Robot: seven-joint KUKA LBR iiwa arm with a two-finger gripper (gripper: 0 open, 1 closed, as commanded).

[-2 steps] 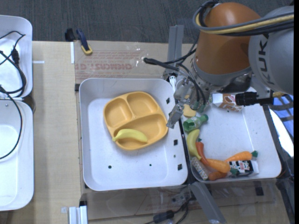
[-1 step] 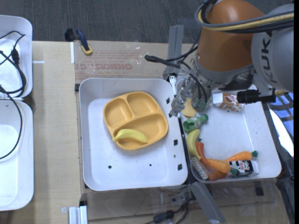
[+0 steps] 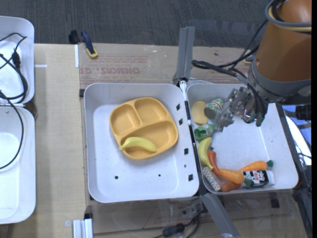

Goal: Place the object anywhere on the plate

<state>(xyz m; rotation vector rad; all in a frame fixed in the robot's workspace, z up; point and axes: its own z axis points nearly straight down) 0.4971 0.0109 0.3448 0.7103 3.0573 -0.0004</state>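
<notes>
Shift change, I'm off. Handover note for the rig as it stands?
Gripper: over the right bin, near its upper left; finger state unclear, nothing seen held.
Plate: in the left bin, with one banana already in its front compartment.
Right bin holds a second banana, carrots, a can and small packets.
Left: whether that banana was the object isn't clear; if not, pick one from the right bin and place it on the plate.

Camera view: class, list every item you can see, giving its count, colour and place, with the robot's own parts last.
Bins: two, white, side by side on the bench.
Plate: one, yellow, divided, in the left bin.
Banana: one, yellow, in the plate's front compartment.
Second banana: one, yellow, right bin, along its left wall.
Carrots: two, orange, right bin, front.
Carton: one, small, dark, right bin, front right.
Arm: one, orange band, right.
Gripper: one, over the right bin.
</notes>
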